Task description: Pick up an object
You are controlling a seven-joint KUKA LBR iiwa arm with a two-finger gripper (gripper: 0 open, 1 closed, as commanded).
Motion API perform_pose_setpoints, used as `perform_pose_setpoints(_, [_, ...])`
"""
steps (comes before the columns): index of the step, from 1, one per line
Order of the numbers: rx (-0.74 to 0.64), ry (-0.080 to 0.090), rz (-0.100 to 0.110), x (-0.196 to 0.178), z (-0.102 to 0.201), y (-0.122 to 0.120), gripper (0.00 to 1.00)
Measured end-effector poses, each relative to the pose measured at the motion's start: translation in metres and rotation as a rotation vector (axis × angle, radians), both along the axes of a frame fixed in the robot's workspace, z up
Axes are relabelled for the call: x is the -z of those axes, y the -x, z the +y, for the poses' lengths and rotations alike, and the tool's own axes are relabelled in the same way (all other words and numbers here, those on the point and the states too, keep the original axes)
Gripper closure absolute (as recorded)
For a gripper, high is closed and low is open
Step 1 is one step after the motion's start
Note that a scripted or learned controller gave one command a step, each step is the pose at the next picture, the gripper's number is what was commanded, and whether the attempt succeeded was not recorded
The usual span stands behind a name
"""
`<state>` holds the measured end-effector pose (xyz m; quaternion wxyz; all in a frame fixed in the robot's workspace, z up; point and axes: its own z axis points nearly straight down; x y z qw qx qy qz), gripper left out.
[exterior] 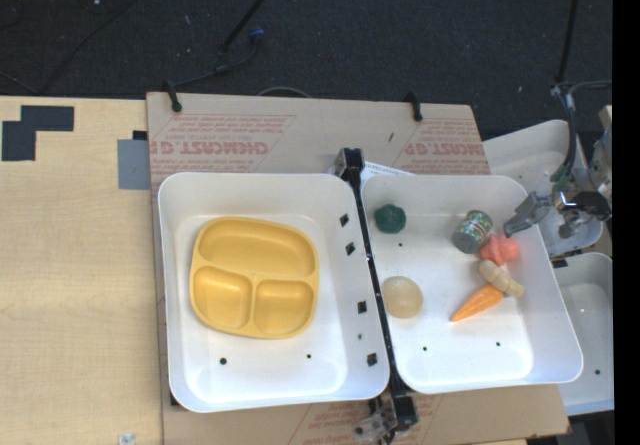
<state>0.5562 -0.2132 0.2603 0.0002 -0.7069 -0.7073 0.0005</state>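
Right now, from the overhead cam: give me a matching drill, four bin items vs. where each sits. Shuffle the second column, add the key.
Things:
1. yellow divided tray
2. dark green ball
3. orange carrot
4. small can

Places:
A. right bin, near the divider, far end
B. right bin, right of the pale round piece
C. left bin, middle
D. right bin, just left of the pink piece

Pairs: 1-C, 2-A, 3-B, 4-D
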Motion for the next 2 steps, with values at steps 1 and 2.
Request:
perform_pose_setpoints(1, [0.000, -0.003, 0.005, 0.045, 0.007, 0.002, 0.00])
perform_pose_setpoints(2, [0.000, -0.002, 0.006, 0.090, 0.003, 0.000, 0.00])
